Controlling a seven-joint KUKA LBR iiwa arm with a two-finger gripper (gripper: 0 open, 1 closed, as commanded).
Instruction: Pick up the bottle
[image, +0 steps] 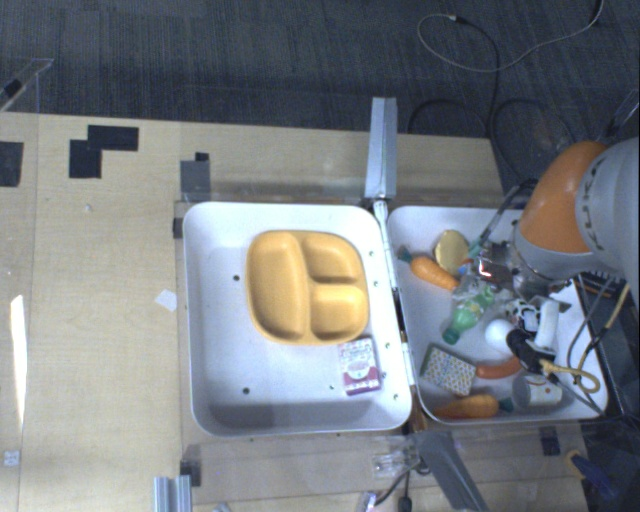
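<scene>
The bottle (464, 319) is small and green. It lies tilted in the right bin (405, 300), near the middle, with its upper end under the arm's wrist. My gripper (491, 281) hangs low over the bottle's upper end, below the orange band of the arm (552, 208). The gripper's dark body hides where it meets the bottle, so contact cannot be judged.
Packed around the bottle are an orange carrot (434, 272), a yellow round piece (451, 248), a white egg (497, 333), a patterned pad (448, 371), a sausage (497, 368), another orange piece (465, 407) and a grey cup (538, 393). The left bin (215, 330) holds a yellow divided plate (305, 286) and a small packet (359, 364).
</scene>
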